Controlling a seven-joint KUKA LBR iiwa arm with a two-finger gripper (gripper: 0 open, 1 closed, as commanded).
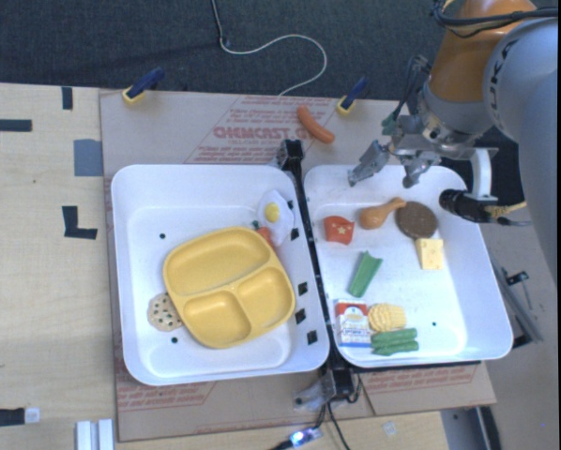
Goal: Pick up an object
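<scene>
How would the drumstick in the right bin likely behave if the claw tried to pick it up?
The drumstick looks like moulded toy plastic, so probably stiff and light. Its rounded, tapering shape may slip or rotate between fingers. It lies beside the brown patty, which a push might nudge.

The cardboard sheet under the bins bears red printing along its far edge; it is seen upside down and seems to read "CHEMCAST", with a smaller red line beneath it too small to read. More red lettering runs along the sheet's near edge below the right bin, also illegible. A small carton in the right bin has a red and white label whose words cannot be made out.
</scene>
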